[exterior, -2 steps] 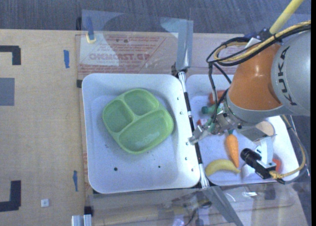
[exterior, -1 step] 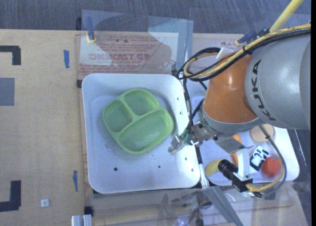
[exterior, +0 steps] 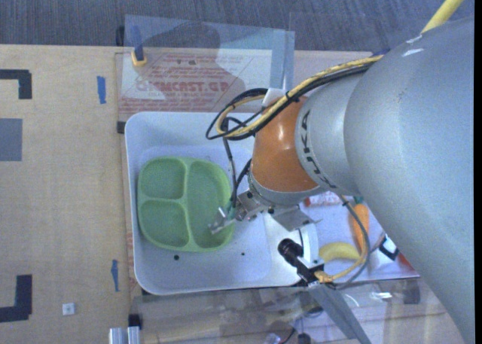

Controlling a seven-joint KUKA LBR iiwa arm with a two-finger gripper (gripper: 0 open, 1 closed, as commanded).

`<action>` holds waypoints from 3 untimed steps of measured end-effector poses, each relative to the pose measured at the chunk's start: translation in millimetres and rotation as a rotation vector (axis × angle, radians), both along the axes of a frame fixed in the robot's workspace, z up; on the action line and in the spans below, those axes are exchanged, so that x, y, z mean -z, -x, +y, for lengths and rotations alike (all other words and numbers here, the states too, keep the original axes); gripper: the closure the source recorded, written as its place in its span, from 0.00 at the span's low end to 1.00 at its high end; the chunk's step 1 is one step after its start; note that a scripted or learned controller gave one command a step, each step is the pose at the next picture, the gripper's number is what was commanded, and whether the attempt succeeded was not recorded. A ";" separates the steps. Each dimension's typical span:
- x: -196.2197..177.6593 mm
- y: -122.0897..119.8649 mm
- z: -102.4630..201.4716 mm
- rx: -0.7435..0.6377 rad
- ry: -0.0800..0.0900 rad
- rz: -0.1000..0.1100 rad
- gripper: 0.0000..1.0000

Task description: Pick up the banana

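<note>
Approach step judged in hand: gripper (exterior: 224, 220) seen low over right edge of green divided plate (exterior: 181, 203) in white bin (exterior: 151, 275), nothing pinched; finger spread cannot be told. Banana (exterior: 338, 251) lies well apart to right, partly hidden by arm (exterior: 392, 147). Long axis roughly left-right, gently curved; which end is stem cannot be told. Next move judged: gripper shifted right, lowered across banana's width.

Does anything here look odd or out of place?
Slightly: the gripper sits at the rim of the green divided plate in the left bin, while the banana lies off to the right, beneath the arm.
</note>
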State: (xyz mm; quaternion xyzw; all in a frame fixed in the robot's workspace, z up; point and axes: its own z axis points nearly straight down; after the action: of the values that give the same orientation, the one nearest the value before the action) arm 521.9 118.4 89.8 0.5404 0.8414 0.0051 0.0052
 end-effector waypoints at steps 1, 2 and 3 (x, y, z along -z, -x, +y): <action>-1.7 -11.6 50.7 0.074 0.015 -0.002 0.00; -9.6 -12.1 45.2 0.081 0.023 -0.001 1.00; -80.4 -44.9 79.0 0.174 0.007 0.016 1.00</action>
State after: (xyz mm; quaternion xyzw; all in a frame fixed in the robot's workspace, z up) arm 566.8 197.4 170.2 0.6113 0.7914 -0.0026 0.0005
